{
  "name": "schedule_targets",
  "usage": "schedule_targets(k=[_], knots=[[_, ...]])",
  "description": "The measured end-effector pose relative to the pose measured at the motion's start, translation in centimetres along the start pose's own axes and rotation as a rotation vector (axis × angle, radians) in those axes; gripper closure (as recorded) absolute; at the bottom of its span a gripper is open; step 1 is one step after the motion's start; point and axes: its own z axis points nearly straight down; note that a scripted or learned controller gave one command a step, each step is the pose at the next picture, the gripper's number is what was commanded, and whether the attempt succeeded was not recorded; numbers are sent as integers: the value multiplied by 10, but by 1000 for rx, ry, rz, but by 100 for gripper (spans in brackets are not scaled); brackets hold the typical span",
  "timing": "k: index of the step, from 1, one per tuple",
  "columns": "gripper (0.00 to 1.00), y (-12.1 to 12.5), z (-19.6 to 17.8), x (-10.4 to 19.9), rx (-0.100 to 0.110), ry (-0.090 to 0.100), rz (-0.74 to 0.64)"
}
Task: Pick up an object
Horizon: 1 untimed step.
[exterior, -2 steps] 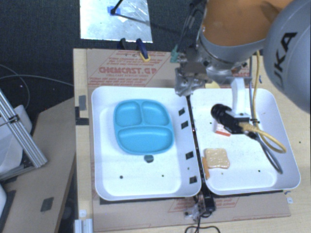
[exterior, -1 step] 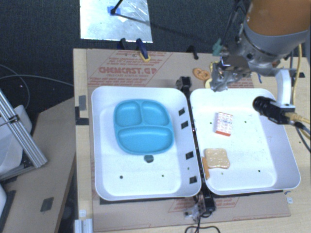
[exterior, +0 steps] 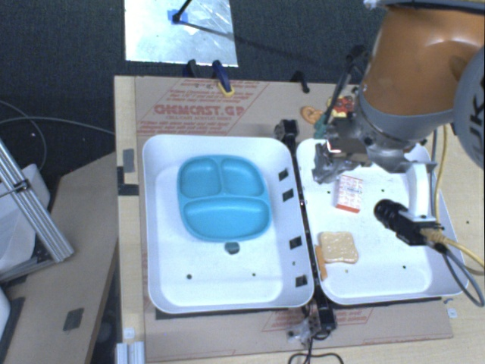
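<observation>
My gripper [exterior: 326, 165] hangs low over the far left part of the right bin [exterior: 424, 279], under the big orange and grey arm. A red and white packet [exterior: 349, 193] lies just to its right on the bin floor. Nearer the front lies a tan slice of toast [exterior: 338, 247]. In the left bin [exterior: 163, 279] sits a blue divided plate [exterior: 223, 197], with a small dark green object [exterior: 233, 247] just in front of it. Nothing shows clearly between the gripper's tips.
A black cylindrical part [exterior: 398, 220] with yellow cabling juts from the arm over the right bin. The divider [exterior: 297, 203] between the bins carries black clips. A small orange item [exterior: 311, 114] lies on the cardboard behind the right bin.
</observation>
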Motion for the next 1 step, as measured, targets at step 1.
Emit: schedule_targets(k=[1], knots=[[100, 34, 32, 45, -4, 0, -6]])
